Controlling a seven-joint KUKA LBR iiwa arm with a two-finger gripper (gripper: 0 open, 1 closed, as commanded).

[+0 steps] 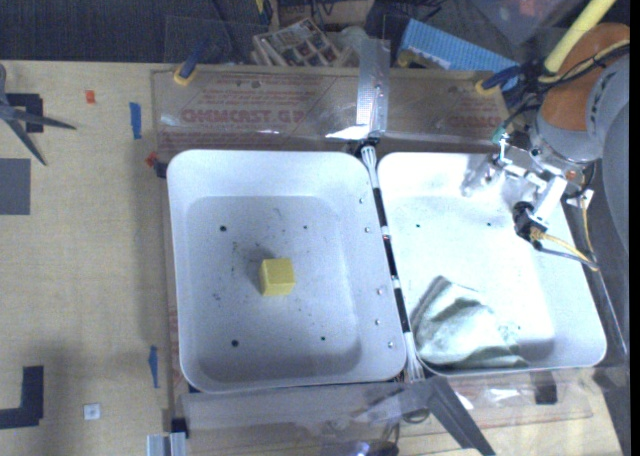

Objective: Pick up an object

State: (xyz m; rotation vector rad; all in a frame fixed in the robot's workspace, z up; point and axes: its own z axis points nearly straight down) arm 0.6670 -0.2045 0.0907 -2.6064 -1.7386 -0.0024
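Hovering hand (492, 172): I see it over the right bin's (570, 344) far edge; grip state, I cannot tell.
Left bin (200, 194): yellow block (278, 276).
Right bin: crumpled cloth (460, 329).

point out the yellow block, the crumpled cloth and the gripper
yellow block (278, 276), camera view, middle of its top face.
crumpled cloth (462, 325), camera view, middle of the bundle.
gripper (478, 180), camera view, at its fingertips over the right bin.

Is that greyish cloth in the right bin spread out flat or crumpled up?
Crumpled. The cloth sits bunched in folds against the near left corner of the right bin, not laid flat.
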